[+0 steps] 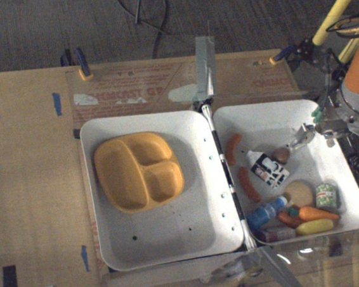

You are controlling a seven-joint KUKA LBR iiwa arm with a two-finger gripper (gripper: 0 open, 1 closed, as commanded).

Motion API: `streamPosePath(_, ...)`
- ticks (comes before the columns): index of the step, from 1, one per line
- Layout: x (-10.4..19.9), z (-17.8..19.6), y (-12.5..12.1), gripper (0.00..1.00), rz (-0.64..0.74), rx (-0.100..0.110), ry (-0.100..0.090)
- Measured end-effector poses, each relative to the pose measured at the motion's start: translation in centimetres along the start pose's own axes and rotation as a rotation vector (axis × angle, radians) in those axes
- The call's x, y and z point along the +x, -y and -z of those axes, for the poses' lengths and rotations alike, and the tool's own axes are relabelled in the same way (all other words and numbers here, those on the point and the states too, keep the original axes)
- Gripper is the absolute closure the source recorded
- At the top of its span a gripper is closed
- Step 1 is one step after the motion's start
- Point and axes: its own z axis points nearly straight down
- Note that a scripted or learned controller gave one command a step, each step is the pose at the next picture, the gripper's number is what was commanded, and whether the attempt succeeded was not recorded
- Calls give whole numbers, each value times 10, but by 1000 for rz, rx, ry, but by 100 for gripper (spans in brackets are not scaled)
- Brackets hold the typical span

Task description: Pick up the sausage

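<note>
Two reddish sausages lie at the left side of the right bin [348,173]: one sausage [233,148] close to the left wall, the other sausage [248,184] a little below it. My gripper [301,137] hangs over the upper right part of that bin, well to the right of both sausages, near a small brown item [281,155]. Nothing shows in its grasp.
A black-and-white carton [269,169] lies between the sausages and the gripper. Along the bin's front sit a blue bottle [268,212], a tan disc [299,193], a green can [326,195], a carrot [314,213] and a yellow piece [314,226]. The left bin [176,235] holds a yellow divided plate [116,178].
</note>
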Motion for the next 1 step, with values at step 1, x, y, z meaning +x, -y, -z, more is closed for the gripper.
streamPosePath(1,-23,-81,-33,0,-5,-21,4)
